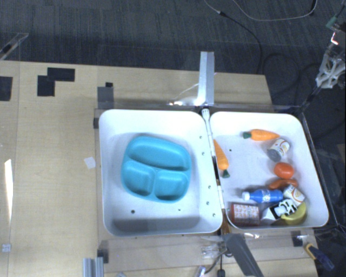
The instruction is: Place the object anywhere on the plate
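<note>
Two carrots (260,135) share the right bin (303,130); plate (157,167) left.

Two white bins sit side by side on the pale wooden worktop (48,178), the left bin (111,162) and the right bin (311,162) touching along a shared middle rim. A grey metal post (206,76) stands just behind that rim. Black cables (259,16) trail across the dark floor (108,21) well behind the post. Black rectangular marks (54,80) lie on the worktop, far to the post's left.
</note>
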You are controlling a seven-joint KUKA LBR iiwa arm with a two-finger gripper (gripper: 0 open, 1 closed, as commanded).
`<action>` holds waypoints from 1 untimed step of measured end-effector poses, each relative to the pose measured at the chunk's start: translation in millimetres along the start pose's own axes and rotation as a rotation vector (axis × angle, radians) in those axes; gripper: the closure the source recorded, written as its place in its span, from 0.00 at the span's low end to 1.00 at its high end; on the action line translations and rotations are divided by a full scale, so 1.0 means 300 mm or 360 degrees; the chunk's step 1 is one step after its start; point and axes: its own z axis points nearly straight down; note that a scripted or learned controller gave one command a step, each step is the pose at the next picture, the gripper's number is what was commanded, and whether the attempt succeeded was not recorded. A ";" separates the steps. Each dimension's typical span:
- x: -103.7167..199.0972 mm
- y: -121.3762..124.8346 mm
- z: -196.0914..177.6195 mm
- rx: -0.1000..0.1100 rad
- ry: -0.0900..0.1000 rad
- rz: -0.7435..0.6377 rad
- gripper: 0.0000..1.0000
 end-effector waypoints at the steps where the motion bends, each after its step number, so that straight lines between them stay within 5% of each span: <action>1: 0.027 -0.269 0.372 0.0006 0.0001 0.0090 1.00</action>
